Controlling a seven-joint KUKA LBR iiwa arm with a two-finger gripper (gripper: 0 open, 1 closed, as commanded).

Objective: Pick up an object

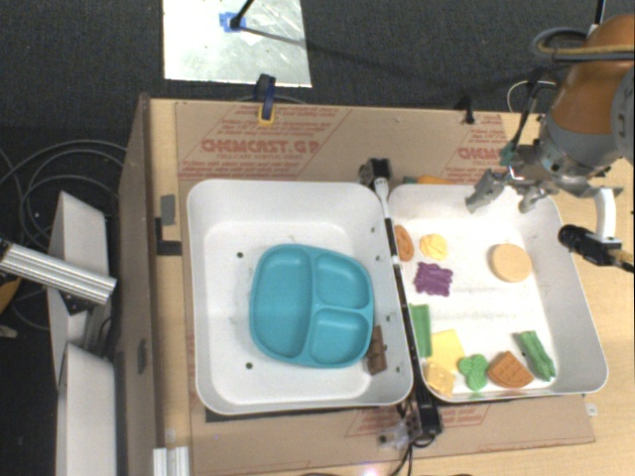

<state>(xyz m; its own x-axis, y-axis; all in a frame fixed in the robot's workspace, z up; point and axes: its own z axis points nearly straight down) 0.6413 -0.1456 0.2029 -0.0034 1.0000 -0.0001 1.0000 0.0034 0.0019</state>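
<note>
the gripper (pixel 508 194) hangs spread wide and holding nothing over the far end of the right bin (pixel 566 296). a round tan disc (pixel 510 262) lies near it, and the left bin (pixel 223 365) holds a blue tray (pixel 310 305).

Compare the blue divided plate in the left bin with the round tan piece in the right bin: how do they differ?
The blue divided plate is far larger than the round tan piece. The plate is blue with three compartments; the tan piece is a plain flat disc. The plate is a rounded square; the piece is circular. Both lie flat.

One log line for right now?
gripper: open, above right bin back edge | holding: nothing | blue tray: left bin
</note>
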